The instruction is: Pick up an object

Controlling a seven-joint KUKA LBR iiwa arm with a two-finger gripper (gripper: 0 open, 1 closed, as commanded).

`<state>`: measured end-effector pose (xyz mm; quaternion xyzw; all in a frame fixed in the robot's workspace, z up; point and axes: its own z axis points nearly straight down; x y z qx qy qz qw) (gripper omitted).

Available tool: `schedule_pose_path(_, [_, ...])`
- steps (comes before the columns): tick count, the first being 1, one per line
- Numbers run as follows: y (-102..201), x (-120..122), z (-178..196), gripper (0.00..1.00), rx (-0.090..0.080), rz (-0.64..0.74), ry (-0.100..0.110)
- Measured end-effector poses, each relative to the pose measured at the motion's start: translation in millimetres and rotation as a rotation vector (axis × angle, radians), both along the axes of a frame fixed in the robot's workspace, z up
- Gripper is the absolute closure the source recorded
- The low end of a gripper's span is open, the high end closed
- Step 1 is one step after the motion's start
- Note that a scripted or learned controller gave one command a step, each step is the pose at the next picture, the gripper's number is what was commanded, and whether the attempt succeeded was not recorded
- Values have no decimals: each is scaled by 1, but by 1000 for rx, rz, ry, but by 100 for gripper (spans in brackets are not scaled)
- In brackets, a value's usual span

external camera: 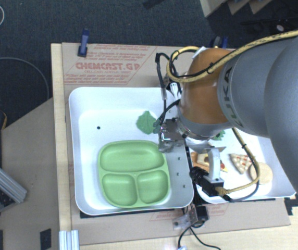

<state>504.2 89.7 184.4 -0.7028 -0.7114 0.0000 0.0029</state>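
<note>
My gripper hangs low over the right edge of the left bin, under the bulky wrist with its orange band. A small green leaf-shaped piece lies just left of the gripper, on the bin floor. A light green divided tray fills the front of the left bin, close below the gripper. In the right bin, a pizza slice and a tan round piece lie beyond the arm. The arm hides most of that bin.
An orange and white item peeks out under the wrist in the right bin, and a bit of something green shows at the arm's edge. A cardboard sheet lies behind the bins. A blue clamp sits at its back left.
</note>
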Motion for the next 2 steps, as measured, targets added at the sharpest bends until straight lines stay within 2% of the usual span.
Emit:
schedule_pose_path(1, [-23, -24, 153, 100, 0, -11, -21])
schedule_pose_path(2, [-55, -24, 360, 100, -2, -13, -26])
